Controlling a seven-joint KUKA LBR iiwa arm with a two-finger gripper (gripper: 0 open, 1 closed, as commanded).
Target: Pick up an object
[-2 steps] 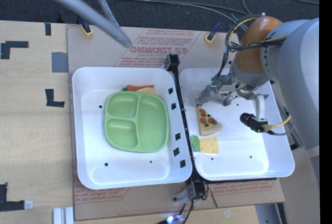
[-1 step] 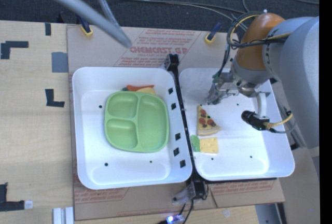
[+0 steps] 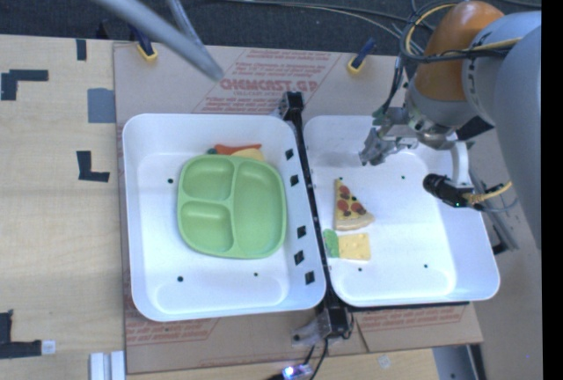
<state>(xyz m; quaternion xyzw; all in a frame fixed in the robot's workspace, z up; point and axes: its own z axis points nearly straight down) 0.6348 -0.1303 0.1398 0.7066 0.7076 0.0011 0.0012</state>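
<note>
A toy pizza slice (image 3: 349, 206) lies in the right bin (image 3: 440, 273), near its left wall. Just below it sits a yellow cheese-like square (image 3: 354, 246) with a small green piece (image 3: 331, 241) at its left edge. My gripper (image 3: 378, 146) hangs over the back part of the right bin, above and to the right of the pizza slice, apart from it. Nothing shows between its fingers. The left bin (image 3: 158, 281) holds a green divided plate (image 3: 232, 205), with an orange and yellow item (image 3: 239, 150) peeking out behind its far rim.
A black divider (image 3: 303, 193) runs between the two bins. The arm's orange band (image 3: 457, 44) and cables fill the upper right. A black fitting with a green light (image 3: 444, 188) hangs over the right bin's right side. Grey poles cross the upper left.
</note>
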